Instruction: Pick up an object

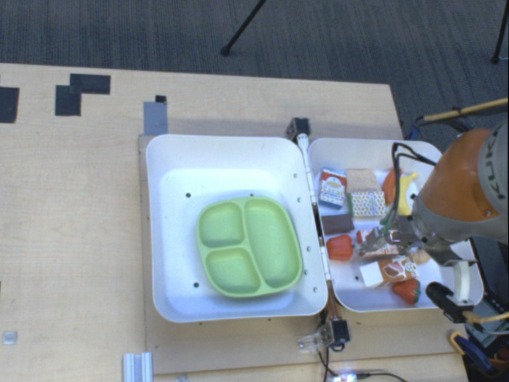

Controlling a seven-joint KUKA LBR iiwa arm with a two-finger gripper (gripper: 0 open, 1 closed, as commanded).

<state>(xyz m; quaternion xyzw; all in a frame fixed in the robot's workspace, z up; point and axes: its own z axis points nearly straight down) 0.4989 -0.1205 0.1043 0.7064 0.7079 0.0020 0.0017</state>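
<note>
The claw [390,241], its grip state impossible to tell, hangs low over the right bin [343,293] among small objects, a red tomato-like piece [339,247] just left of it, the green divided plate [250,246] farther left.

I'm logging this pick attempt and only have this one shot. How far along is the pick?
Done: the grey arm with the orange band has reached over the right white bin, its claw low among the small items. In hand: nothing visibly gripped; whether it holds anything cannot be told. Left: grasping and lifting one piece, such as the red rounded item. The green divided plate lies in the left white bin.
</note>
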